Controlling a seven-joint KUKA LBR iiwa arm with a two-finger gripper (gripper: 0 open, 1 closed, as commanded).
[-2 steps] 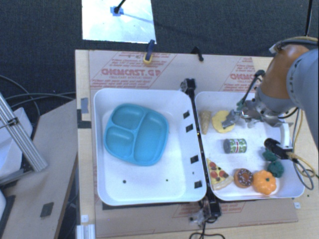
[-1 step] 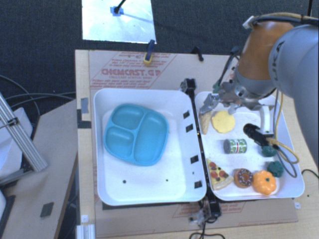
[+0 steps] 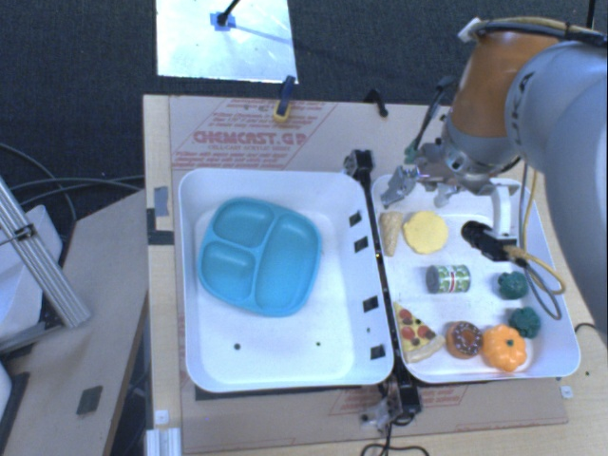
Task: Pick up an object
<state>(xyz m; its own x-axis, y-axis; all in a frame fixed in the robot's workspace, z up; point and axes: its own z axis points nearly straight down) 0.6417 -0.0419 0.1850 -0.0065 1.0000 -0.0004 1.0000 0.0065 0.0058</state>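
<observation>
Orange pumpkin (image 3: 503, 347), donut (image 3: 464, 338) and pizza slice (image 3: 415, 332) are lined along the near wall of the right bin (image 3: 560, 364). Farther back, at twelve o'clock of the yellow disc (image 3: 425, 232), the gripper (image 3: 418, 185) is seen; whether its jaws are apart cannot be told. A blue divided plate (image 3: 257, 255) is set in the left bin (image 3: 275, 373).

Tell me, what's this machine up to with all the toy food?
A grey robot arm reaches in over the right white bin, which holds toy food: a yellow disc, a can, a pizza slice, a donut and a pumpkin. Its gripper hangs near the bin's far corner, with nothing visibly picked up. The left bin holds a blue divided plate.
</observation>
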